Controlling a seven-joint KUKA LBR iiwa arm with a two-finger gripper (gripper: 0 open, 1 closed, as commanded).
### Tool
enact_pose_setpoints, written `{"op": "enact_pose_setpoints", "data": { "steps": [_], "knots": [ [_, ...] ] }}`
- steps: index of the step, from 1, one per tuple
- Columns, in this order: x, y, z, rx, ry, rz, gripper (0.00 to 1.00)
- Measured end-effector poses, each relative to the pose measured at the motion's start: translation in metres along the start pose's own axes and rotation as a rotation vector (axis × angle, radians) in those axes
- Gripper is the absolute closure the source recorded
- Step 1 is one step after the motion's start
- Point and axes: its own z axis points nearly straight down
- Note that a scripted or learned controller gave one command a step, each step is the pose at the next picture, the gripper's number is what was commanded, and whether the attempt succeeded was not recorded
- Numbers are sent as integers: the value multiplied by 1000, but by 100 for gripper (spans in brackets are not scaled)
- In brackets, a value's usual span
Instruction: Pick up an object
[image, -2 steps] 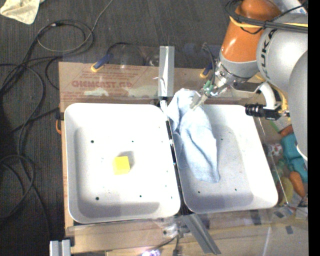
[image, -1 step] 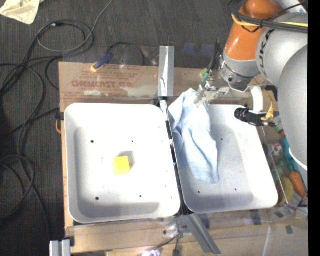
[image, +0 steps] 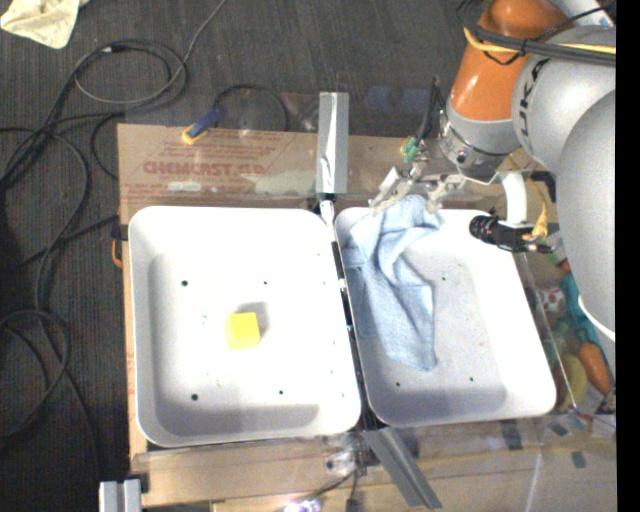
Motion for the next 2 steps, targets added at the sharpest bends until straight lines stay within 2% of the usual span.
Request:
{"op": "enact_pose_setpoints", "data": {
  "steps": [1,2],
  "knots": [
    [-36,-49,134,0,3,-108,0],
    [-71,-73,145,-10,0,-98,0]
  ]
}}
